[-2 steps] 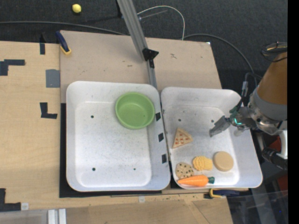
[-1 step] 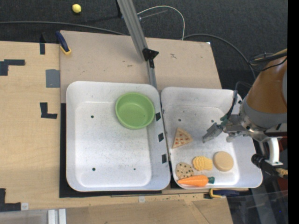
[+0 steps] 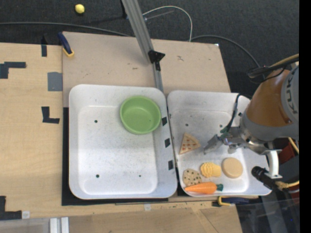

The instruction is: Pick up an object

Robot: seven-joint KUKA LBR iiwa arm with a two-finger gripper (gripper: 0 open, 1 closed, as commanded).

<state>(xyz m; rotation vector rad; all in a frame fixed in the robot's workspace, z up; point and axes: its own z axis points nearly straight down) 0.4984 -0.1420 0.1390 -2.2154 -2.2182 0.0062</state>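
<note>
grey arm (image 3: 272, 110) reaching from the right over the right bin (image 3: 204, 103), fingers (image 3: 214, 142) spread, holding nothing, tips just right of pizza slice (image 3: 188, 143), green bowl (image 3: 140, 114) in left bin (image 3: 85, 144)

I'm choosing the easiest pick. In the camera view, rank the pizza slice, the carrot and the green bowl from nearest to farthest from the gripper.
1. pizza slice, right bin, just left of the gripper.
2. carrot, right bin's front edge, below the gripper.
3. green bowl, left bin, far to the left.
</note>
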